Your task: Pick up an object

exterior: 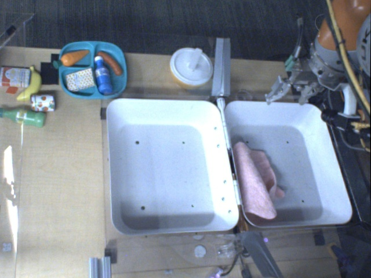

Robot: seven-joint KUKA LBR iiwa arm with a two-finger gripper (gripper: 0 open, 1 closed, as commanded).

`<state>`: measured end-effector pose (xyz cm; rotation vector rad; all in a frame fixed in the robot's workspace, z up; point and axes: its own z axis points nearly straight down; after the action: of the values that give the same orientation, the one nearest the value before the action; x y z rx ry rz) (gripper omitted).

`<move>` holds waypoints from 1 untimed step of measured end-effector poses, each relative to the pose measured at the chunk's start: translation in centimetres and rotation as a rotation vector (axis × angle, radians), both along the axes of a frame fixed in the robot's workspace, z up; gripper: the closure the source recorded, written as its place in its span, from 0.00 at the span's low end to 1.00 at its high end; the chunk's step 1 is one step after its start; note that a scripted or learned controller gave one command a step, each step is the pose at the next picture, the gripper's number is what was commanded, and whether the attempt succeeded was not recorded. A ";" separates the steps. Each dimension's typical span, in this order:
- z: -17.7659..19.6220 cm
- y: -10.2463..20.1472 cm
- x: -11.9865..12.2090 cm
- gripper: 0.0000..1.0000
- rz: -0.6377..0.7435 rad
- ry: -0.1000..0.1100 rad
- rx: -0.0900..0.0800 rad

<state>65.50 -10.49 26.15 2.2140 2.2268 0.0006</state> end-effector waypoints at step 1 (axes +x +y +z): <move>-13.2 2.0 -4.6 0.00 0.088 0.002 0.001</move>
<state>60.86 -8.47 12.96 2.1157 2.3234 0.0003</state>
